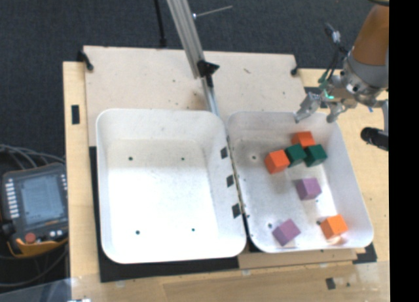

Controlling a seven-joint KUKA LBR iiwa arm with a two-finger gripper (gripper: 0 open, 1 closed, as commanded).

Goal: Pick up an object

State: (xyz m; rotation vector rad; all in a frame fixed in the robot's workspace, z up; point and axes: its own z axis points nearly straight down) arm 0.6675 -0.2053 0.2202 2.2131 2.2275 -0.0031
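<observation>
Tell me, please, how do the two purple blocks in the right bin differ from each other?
The upper purple block lies mid-bin, just below the cluster of green and orange blocks; the lower purple block sits near the front rim of the right bin, farther left. The upper has an orange block below and right; the lower stands alone. Both are similar cubes, apart from the end effector.
</observation>
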